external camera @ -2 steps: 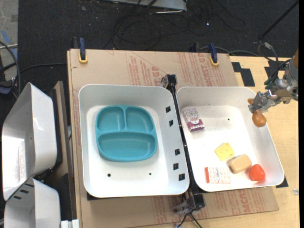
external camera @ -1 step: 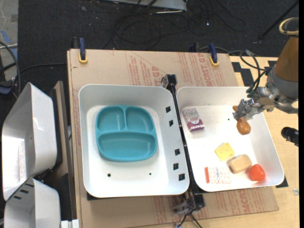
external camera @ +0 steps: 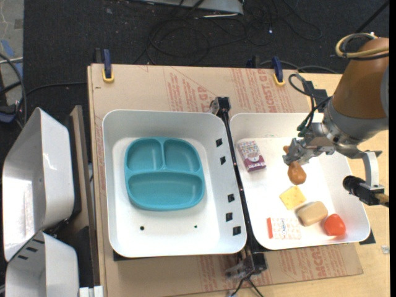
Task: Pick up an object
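Observation:
My gripper (external camera: 298, 156) hangs over the right bin (external camera: 272, 124), reaching in from the right. Directly under it, touching or nearly touching its tip, is a small brown oval object (external camera: 297, 174); the view does not settle whether it is gripped. Below that lie a yellow square piece (external camera: 292, 197), a beige block (external camera: 311, 213) and a red round object (external camera: 335, 225). A white and purple packet (external camera: 250, 154) lies to the gripper's left. A white card with a red edge (external camera: 283, 228) rests near the bin's front.
The left bin (external camera: 117, 221) holds a teal divided plate (external camera: 164, 172). A black divider with clips (external camera: 234, 184) runs between the bins. White containers (external camera: 34, 178) stand off the bench at the far left.

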Tool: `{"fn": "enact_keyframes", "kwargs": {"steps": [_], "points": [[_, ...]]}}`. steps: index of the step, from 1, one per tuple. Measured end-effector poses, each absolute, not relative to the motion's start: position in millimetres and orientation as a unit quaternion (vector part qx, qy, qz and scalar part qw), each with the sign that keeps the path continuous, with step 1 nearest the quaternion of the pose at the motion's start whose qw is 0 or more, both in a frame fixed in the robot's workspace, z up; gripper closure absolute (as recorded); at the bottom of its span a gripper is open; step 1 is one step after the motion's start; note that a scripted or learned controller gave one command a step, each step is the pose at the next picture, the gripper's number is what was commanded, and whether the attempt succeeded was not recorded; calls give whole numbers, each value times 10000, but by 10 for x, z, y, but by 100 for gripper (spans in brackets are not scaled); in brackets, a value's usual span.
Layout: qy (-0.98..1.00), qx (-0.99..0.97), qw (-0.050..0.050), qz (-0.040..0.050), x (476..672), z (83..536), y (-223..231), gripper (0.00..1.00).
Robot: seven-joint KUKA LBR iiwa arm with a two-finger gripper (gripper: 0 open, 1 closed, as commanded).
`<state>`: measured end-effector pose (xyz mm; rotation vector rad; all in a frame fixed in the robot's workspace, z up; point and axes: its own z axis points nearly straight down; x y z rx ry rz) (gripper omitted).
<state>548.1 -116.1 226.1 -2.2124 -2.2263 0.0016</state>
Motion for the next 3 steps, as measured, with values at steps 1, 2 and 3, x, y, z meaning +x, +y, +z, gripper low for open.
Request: {"fn": "enact_keyframes", "kwargs": {"steps": [1,2,3], "points": [[-7101,-7041,12,-2,5485,2275,-641,100],[-7098,-7044,12,2,5410,2261,-212,100],[-7100,-7042,9,-2,5303,2353,253,100]]}}
